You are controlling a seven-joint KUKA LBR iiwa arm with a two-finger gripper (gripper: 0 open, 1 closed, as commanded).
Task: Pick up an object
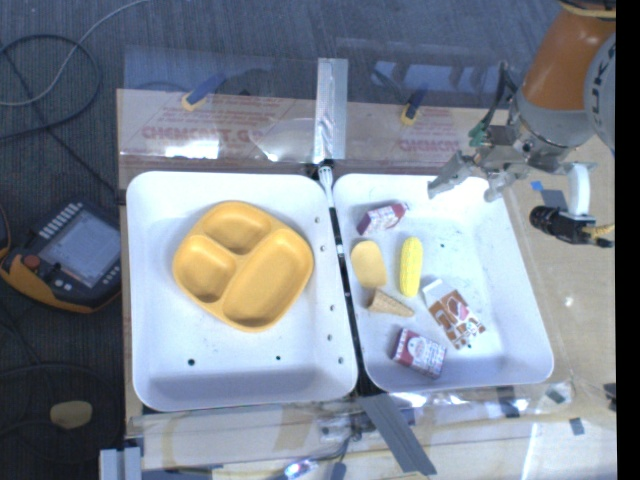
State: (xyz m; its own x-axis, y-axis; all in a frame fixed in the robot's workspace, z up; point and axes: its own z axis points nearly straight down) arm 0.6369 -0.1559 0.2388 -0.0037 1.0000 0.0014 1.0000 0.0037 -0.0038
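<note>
claw (466,180) open above right bin (520,268)

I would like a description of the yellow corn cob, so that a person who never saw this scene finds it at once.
Look at the right white bin, the one nearer the arm. Near its middle, among small toy foods, the corn cob lies lengthwise, just right of the ice cream cone. It is the only bright yellow, bumpy stick there; its neighbours are the paler cone and red-and-white packets.
</note>
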